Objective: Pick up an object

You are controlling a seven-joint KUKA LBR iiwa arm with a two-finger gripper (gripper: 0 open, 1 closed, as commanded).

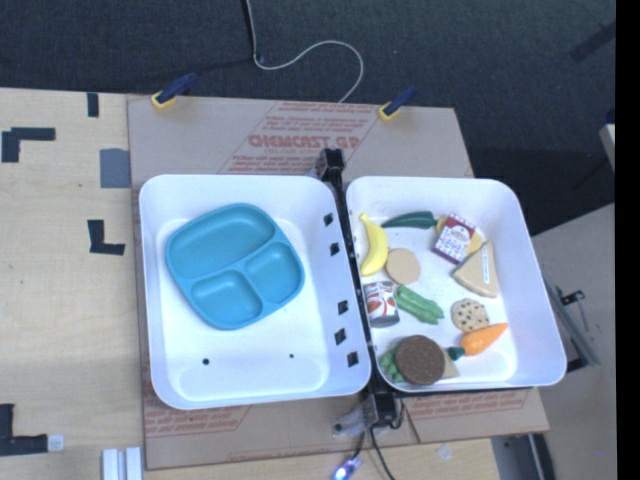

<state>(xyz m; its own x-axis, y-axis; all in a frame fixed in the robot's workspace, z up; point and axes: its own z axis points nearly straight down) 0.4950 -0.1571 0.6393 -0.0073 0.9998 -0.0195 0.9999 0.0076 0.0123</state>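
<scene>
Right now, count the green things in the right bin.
3. A green bean at the back beside the banana, a pea pod mid-bin, and a leafy bit by the burger; others may lie hidden.

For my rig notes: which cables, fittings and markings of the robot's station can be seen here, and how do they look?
A thin pale cable loops over the dark floor at the top. Two blue-and-yellow clamps hold a brown board with red print. A black strip with small black tabs runs between the two white bins.
</scene>
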